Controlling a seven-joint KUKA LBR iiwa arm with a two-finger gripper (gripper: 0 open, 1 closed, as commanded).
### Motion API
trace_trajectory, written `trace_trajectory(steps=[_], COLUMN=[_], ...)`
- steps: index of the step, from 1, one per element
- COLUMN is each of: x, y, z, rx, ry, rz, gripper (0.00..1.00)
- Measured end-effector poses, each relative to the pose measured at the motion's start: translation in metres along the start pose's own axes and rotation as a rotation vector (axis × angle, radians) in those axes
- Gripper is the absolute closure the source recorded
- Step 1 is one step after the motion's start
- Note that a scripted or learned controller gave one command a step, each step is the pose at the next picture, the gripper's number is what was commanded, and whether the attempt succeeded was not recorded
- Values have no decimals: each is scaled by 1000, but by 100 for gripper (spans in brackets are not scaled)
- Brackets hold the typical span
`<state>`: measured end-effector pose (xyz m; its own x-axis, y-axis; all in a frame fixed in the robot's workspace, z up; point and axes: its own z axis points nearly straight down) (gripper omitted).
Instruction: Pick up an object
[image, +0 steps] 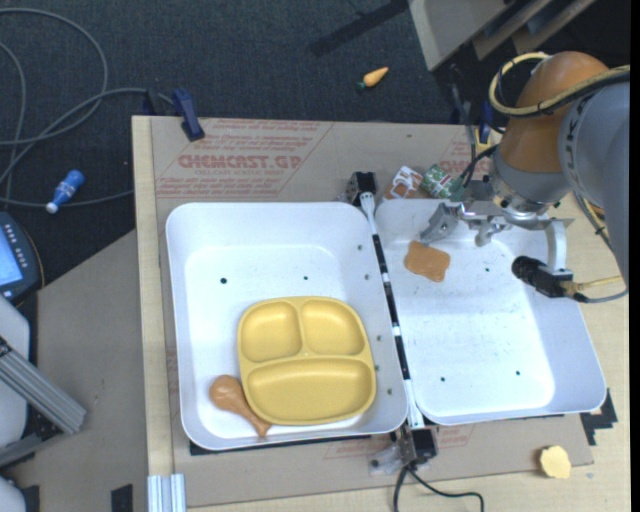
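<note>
Your tool (462, 226), the two-finger grasping end of the grey arm with the orange band (545, 110), hangs over the far end of the right shallow white bin (500, 370). Its two metal fingers (436, 222) look spread apart with nothing between them, so it holds no object.

Just below and to the left of the tool, close to its nearer finger but apart from it, a flat tan piece shaped like a slice of toast (427, 261) lies on the floor of that same bin. You cannot tell from this slanted view how high the tool stands above it.

Farther left of the tool, across the dark divider (391, 310) where the two bins meet, the left shallow white bin (200, 250) carries a yellow plastic plate with three compartments (305, 358). An orange-tan toy drumstick (237, 399) lies against the plate's lower left edge.

Just behind the tool, on the brown cardboard-covered counter (260, 155), sits a small crumpled green and white wrapper (425, 181). Well below the tool, past the right bin's near corner, a small yellow chunk (554, 461) rests on the counter. Far to the left, on the dark floor, lies a little blue and white bottle (66, 189), and beyond the counter's far edge a small orange piece (374, 76).
</note>
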<state>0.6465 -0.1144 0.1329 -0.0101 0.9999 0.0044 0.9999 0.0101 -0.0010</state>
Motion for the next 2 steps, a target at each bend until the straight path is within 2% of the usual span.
trace_trajectory(steps=[1,2], x=[13,12], y=[-2,0], z=[51,37], rx=[3,-4], ry=[-2,-4], rz=[8,8], gripper=[0,100])
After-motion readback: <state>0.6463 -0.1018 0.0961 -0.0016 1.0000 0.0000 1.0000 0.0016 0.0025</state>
